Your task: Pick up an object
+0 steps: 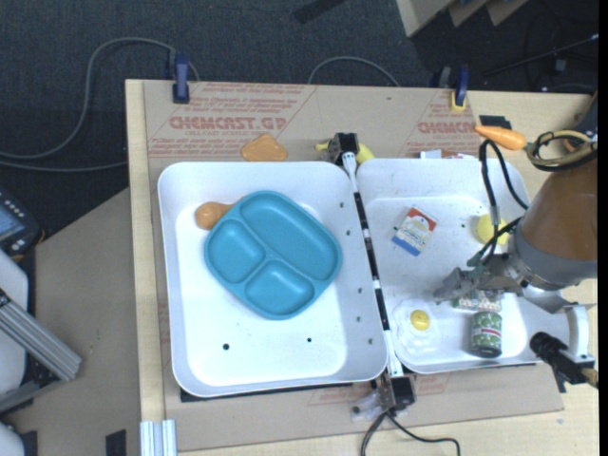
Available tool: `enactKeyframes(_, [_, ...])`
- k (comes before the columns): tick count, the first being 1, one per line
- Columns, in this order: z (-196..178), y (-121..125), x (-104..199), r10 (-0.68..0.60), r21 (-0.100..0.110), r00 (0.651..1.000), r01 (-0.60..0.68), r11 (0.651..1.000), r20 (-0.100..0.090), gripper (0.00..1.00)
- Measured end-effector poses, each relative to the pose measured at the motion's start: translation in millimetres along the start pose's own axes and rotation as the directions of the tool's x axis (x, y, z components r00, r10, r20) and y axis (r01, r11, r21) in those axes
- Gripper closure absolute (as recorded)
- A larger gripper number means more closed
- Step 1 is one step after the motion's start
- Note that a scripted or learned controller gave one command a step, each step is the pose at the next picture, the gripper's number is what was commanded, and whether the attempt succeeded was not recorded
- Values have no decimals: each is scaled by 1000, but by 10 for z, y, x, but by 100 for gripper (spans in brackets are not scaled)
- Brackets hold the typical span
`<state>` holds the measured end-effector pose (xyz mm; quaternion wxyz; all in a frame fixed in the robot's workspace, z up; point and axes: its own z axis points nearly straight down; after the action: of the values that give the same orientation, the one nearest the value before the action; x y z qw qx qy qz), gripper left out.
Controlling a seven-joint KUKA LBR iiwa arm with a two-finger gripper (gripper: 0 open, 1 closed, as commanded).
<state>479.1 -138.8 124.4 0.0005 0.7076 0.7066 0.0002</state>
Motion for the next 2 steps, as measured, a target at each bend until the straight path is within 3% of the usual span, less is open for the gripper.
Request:
enactKeyframes(1, [411, 634, -418, -3, -5, 1000, 3, 1000, 3, 0])
enactKeyframes(2, [346, 1098, -775, -3, 0, 1000, 3, 1000, -2, 0])
